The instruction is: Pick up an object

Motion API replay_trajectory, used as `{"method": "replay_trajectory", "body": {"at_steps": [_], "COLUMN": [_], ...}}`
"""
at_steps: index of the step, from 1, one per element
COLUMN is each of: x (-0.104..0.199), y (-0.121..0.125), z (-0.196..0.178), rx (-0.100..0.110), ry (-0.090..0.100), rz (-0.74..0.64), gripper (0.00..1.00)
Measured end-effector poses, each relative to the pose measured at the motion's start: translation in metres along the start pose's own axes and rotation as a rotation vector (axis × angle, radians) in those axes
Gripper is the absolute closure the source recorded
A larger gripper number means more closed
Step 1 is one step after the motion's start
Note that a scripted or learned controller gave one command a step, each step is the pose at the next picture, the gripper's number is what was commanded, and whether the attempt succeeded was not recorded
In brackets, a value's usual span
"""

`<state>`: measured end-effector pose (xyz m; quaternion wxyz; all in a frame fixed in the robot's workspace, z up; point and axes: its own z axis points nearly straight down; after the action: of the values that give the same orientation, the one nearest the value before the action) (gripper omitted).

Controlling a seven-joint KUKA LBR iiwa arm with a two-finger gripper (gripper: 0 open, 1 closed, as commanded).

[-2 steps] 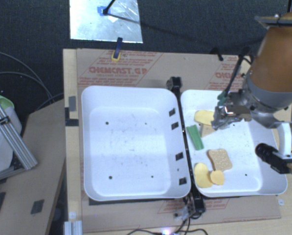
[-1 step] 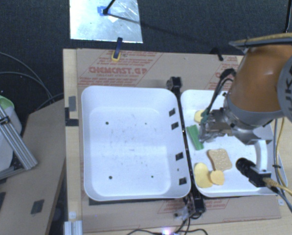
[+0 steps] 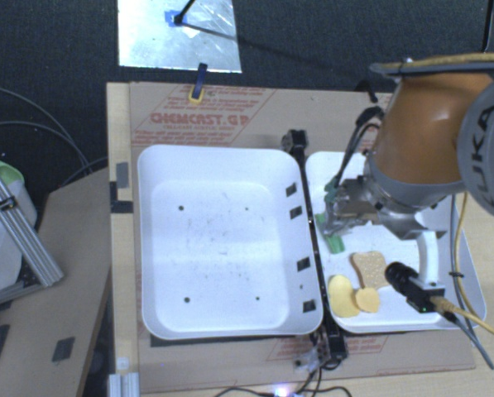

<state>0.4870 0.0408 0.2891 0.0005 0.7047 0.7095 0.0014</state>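
Two shallow white bins sit side by side on a cardboard sheet with red print. All the stuff is crammed into one corner of the right bin. The gripper hangs low over that bin's left side, right next to the black strip that runs between the bins, and honestly I can't tell if it's open or closed from this angle. Just below it in the view there's a small green piece on the bin floor, tucked against the left wall, so basically no room on that side. A tan slice-shaped piece lies a bit to the right and lower, with a thin bit of white floor between it and the green one. Below that, a bigger yellow piece and a smaller yellow piece lie side by side and look like they touch. Both are close to the bottom rim, and the bigger one is just beside the left wall. The arm's big orange-and-grey body covers most of the upper and right part of that bin. The left bin shows a wide white floor with a few dark specks, and its rounded rim is easy to see all the way around.
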Motion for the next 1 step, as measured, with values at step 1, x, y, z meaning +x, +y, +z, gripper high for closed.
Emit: {"method": "replay_trajectory", "body": {"at_steps": [1], "x": [-0.0348], "y": [0.0095], "z": [-0.0781], "rx": [-0.008], "ry": [-0.002], "rz": [0.008], "gripper": [1.0]}}
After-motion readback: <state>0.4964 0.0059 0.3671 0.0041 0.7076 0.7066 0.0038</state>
